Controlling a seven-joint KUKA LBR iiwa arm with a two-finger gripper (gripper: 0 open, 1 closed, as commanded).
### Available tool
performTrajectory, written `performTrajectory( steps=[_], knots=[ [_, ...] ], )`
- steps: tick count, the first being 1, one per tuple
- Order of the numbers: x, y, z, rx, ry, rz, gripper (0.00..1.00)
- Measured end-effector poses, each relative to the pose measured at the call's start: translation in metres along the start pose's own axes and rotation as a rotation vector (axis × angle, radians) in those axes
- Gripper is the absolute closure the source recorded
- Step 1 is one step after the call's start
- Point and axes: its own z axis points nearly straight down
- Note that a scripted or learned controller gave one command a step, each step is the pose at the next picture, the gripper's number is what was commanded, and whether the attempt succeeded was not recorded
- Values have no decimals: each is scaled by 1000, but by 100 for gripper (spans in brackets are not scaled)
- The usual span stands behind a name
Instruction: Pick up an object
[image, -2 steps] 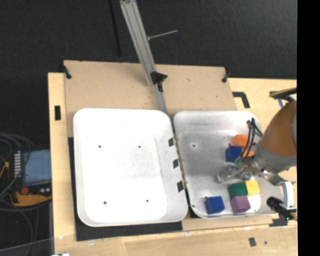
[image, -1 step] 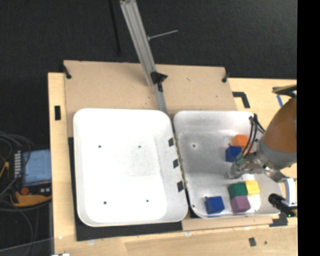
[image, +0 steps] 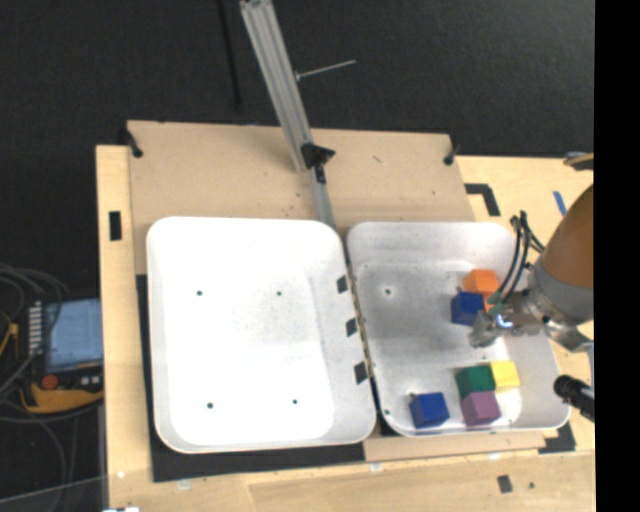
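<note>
The arm (image: 570, 265) reaches low into the right bin (image: 400, 260), beside 2 blocks (image: 470, 300); grip state unclear.

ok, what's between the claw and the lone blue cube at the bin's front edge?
Bare bin floor, per the camera view. The claw sits by the upper blue cube; the lone blue cube lies apart, with the green cube off to the side.

Arm (image: 572, 262): orange band over grey wrist, black cables (image: 520, 255) looping down its side, small metallic tool (image: 492, 328) at the tip.
</note>
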Motion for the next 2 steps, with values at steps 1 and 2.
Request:
performTrajectory(
  steps=[1, 2],
  knots=[
    [6, 10, -51, -1, -1, -1, 100],
    [5, 11, -64, 3, 1, -2, 100]
  ],
)
